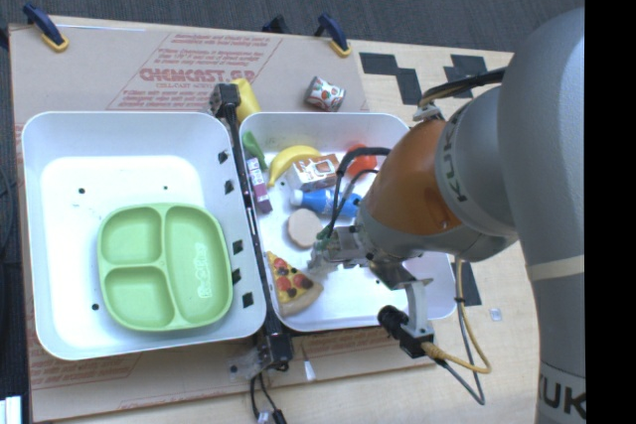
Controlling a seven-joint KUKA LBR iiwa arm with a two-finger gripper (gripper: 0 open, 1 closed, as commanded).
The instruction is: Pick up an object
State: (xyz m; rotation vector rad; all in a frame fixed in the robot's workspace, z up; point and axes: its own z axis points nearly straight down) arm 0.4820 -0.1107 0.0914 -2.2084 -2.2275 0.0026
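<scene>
The right bin (328, 122) holds several toy items: a yellow banana (293, 159), a small red and white carton (316, 171), a blue bottle (320, 201), a round tan cookie (302, 230), a pizza slice (291, 282) and a green and purple marker (256, 172) along the left wall. A red item (364, 156) peeks out beside the arm. My gripper (329, 254) hangs low over the bin's middle, just right of the cookie and above the pizza slice. The grey arm and its orange band (412, 194) cover the bin's right half.
The left bin (60, 144) carries a green divided plate (164, 265). A small red and white cup (324, 94) and a yellow item (243, 98) lie on the cardboard behind the bins. Blue clamps (335, 34) grip the bench's far edge.
</scene>
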